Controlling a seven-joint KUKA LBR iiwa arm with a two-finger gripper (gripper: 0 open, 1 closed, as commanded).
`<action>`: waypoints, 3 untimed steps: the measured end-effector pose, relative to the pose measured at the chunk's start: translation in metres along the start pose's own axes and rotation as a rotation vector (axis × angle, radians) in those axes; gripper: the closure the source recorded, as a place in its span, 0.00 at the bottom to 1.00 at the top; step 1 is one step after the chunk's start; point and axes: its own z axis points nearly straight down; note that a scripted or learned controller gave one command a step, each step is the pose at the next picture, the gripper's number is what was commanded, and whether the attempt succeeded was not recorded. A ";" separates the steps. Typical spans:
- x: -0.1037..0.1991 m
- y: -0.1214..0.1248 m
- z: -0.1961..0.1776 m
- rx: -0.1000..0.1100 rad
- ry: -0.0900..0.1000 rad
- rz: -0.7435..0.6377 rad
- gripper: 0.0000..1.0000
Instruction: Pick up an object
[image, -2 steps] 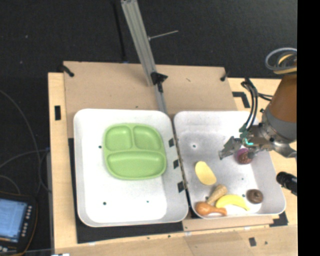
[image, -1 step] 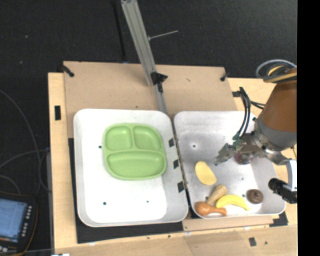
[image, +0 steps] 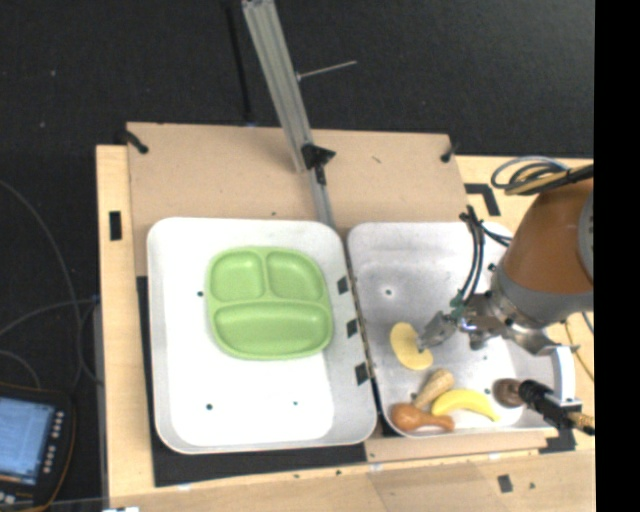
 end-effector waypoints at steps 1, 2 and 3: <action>0.002 -0.010 0.050 -0.001 0.001 -0.001 0.00; 0.001 -0.007 0.036 -0.010 -0.001 0.006 1.00; -0.010 -0.006 -0.012 -0.012 -0.002 0.006 1.00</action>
